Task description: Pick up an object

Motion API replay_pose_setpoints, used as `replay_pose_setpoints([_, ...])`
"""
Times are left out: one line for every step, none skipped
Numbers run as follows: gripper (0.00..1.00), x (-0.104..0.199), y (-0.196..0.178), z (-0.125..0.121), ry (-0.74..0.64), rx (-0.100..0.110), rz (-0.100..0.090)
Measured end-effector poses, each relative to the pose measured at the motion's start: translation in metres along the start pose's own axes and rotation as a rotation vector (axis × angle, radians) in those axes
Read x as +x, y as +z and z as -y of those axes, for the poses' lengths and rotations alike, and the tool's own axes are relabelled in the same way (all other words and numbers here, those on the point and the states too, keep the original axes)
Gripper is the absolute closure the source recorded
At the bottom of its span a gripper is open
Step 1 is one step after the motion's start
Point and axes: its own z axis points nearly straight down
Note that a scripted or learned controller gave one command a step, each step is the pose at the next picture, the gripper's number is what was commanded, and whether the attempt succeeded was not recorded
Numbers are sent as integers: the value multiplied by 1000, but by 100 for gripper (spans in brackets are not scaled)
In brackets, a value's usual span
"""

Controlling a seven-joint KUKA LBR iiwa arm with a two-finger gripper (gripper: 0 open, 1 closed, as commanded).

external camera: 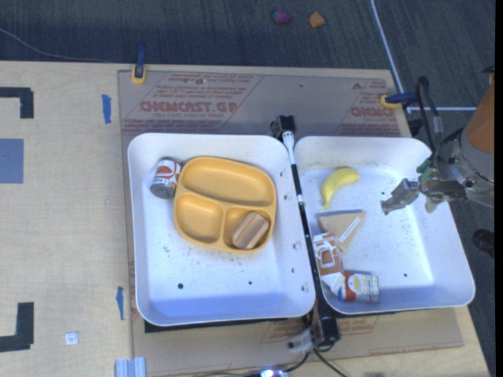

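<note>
The right bin [440,277] holds a yellow banana [339,184], a tan sandwich wedge [343,226], a red and white carton [326,254] and a can lying on its side [361,287]. My gripper [414,200] hovers over the right part of this bin, to the right of the banana and the wedge. It is open with nothing between its fingers. The left bin [212,297] holds a yellow divided plate [212,181] with a brown bun [250,229] in its lower right compartment. A small red and white can [164,178] lies beside the plate's left rim.
Between the two bins runs a black divider strip [297,203]. Both bins rest on a brown board [236,100] held by a yellow clamp [139,73] and a blue-handled clamp [397,98]. Bare white floor shows in the right bin below my gripper.
</note>
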Motion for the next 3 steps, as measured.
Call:
replay_pose_setpoints([0, 39, 110, -4, 0, 3, -1])
replay_pose_setpoints([0, 34, 145, 29, 1, -1, 1])
replay_pose_setpoints([0, 38, 148, 33, 7, -15, 11])
